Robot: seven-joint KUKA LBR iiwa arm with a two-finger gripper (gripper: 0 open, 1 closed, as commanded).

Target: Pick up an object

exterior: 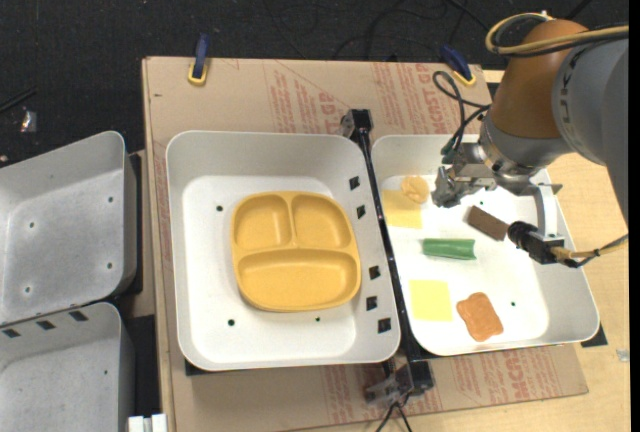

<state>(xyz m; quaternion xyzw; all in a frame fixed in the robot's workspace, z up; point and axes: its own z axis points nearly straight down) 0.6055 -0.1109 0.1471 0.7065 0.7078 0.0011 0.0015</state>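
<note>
White plastic bins sit side by side on your bench [260, 380], and the layout reads as a sorting arrangement: the left bin [190, 250] carries a yellow divided tray [296, 251] lying flat, while the right bin [570, 315] keeps the loose pick candidates spread apart so each can be reached singly. You will find there a pale yellow round piece [414, 187] resting on a yellow flat square [404, 210], a green pod [447, 249], a brown block [487, 222], a second yellow square [431, 299] and an orange slab [480, 316]. Your claw [447, 184] hangs low over the right bin's upper part, just beside the round piece and near the brown block. Whether it is spread or clenched cannot be told from this angle, and nothing is seen gripped in it. Judged status: no object lifted yet.
</note>
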